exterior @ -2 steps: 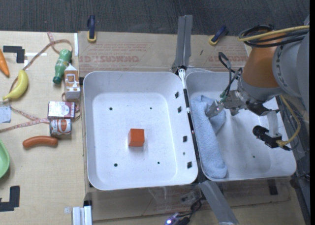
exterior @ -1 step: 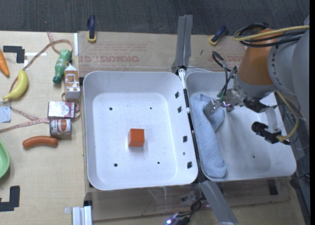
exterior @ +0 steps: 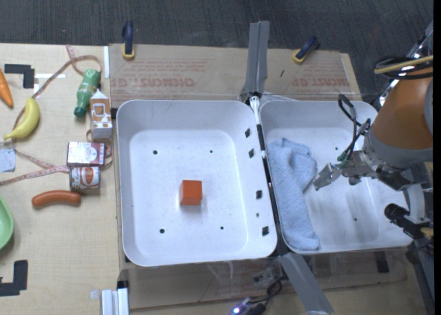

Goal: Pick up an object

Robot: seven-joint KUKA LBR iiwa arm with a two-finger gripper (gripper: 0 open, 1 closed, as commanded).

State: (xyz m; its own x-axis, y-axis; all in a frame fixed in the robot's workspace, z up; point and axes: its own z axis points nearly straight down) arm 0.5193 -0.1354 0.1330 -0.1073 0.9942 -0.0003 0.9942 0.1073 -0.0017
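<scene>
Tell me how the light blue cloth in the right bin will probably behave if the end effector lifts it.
The light blue cloth lies rumpled with soft folds along the right bin's left wall, so it is probably floppy and would sag and hang. It looks thin, so likely light. A pinch on one fold may lift only part of it.

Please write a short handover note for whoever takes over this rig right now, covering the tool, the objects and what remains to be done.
Tool: over the right bin, low, just right of the light blue cloth. Nothing is visible between its fingers; whether they are open or shut cannot be told from this view.
Objects: the cloth lies crumpled along the right bin's left side. An orange block sits alone near the middle of the left bin.
Done: nothing picked up yet.
Left: grasp an object; the cloth is the nearest candidate, the block would need a reach across the divider.
</scene>
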